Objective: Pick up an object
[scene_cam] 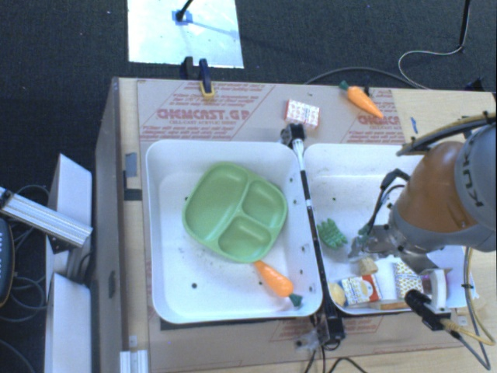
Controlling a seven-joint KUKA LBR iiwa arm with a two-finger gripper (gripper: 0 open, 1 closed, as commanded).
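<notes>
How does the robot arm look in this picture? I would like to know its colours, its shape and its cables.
The arm is thick and rounded, with a grey shell and a wide orange band above the wrist. Part of dark lettering shows on the grey shell. Thin black cables loop along the wrist down to the gripper, which is small, dark and metallic.

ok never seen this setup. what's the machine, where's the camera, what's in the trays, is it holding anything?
The picture comes from one fixed camera above the bench, looking down at a slant. The grey and orange machine on the right is a robot arm; its pincer is low in the right bin. I can't tell whether it grips anything. Its job is to pick up an object. The left bin holds a green divided plate and a toy carrot. The right bin holds a small green leafy toy and a few small packets near the front. Another toy carrot lies on the cardboard behind the bins.
</notes>
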